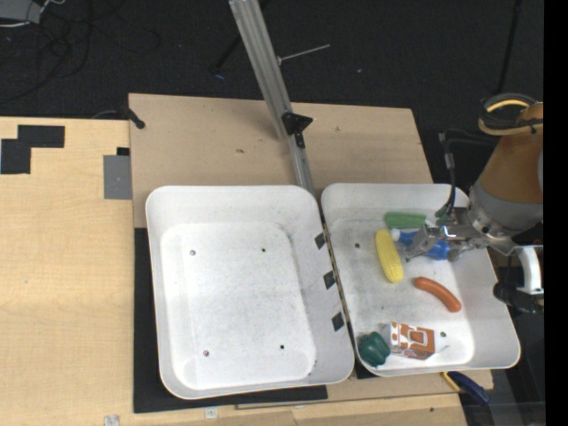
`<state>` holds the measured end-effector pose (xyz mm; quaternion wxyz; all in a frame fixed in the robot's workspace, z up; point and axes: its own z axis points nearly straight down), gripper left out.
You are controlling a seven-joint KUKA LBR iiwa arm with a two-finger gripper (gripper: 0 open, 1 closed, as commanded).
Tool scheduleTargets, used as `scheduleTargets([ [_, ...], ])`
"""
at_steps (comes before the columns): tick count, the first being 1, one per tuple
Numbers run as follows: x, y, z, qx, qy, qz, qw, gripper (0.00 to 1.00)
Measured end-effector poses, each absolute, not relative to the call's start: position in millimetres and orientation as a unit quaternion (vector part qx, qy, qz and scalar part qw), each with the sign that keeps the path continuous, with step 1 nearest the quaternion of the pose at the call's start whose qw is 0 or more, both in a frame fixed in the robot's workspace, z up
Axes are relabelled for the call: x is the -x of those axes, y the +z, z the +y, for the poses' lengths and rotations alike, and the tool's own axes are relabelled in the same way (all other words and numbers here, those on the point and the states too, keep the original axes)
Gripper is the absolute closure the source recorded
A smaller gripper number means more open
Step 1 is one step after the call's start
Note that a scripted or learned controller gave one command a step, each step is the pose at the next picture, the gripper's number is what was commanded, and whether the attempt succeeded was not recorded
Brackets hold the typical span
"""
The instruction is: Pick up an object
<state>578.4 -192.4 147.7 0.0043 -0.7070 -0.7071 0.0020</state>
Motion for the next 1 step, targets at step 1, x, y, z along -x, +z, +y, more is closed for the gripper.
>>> scheduleTargets([
  [1, -576.8, 94.6, -191.0, 0.708, 0.0017, -0.706, 0.004, 0.0],
])
